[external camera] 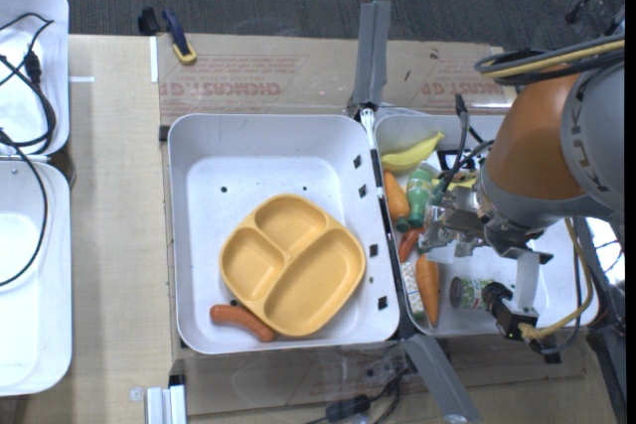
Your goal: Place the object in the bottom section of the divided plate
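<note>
A yellow divided plate (293,263) lies in the left bin (189,213), with two small sections at its upper left and one large section at its lower right. All its sections are bare. My gripper (440,229) is low in the right bin (487,122), over a pile of toy food: an orange carrot (427,285), a red piece (408,243), a second orange piece (396,197) and a green item (418,186). The wrist hides how the gripper stands.
A yellow banana (410,154) lies at the back of the right bin, and a small can (467,293) at its front. An orange-red sausage (241,320) rests in the left bin against the plate's lower left edge. The bins' shared wall (378,213) stands between plate and gripper.
</note>
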Controlling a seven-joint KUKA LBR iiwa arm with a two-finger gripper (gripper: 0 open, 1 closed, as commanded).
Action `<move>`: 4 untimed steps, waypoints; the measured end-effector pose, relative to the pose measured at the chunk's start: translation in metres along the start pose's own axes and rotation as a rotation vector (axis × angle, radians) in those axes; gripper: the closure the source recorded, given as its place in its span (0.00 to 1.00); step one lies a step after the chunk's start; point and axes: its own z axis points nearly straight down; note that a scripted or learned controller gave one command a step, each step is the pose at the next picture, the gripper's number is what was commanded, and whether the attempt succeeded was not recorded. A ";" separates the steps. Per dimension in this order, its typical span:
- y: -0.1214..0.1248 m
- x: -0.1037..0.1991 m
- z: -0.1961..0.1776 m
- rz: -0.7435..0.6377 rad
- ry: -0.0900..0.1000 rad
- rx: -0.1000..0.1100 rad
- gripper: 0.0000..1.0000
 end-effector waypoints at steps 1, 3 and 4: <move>-0.020 0.084 0.000 0.023 -0.001 0.001 1.00; -0.016 0.069 -0.067 0.094 -0.002 0.002 1.00; -0.032 0.139 -0.036 0.117 -0.003 0.003 1.00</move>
